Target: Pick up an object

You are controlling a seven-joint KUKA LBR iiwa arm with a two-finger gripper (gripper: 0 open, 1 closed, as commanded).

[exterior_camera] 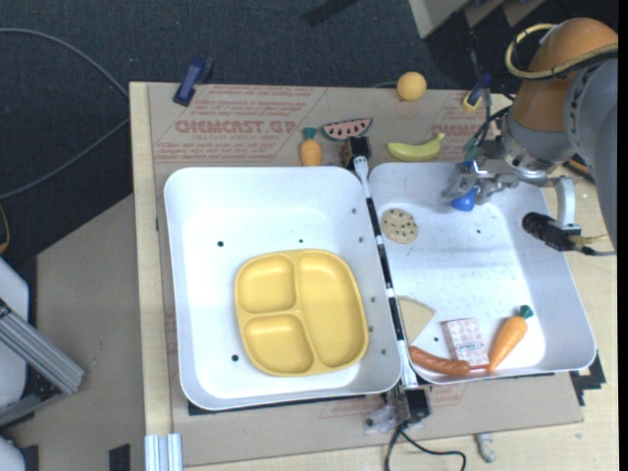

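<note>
Pincer (469, 186) hovered low at upper right of the frame, over the right bin (549, 292), touching a blue object (462, 201); grip state couldn't be told.

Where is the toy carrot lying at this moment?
In the camera view, the toy carrot lies in the right bin, near its front right corner, just right of the pink wrapped packet and the sausage.

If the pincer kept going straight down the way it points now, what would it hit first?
Probably the small blue object right under the pincer, in the right bin near its far edge. From this slanted view I can't tell whether they already touch.
</note>
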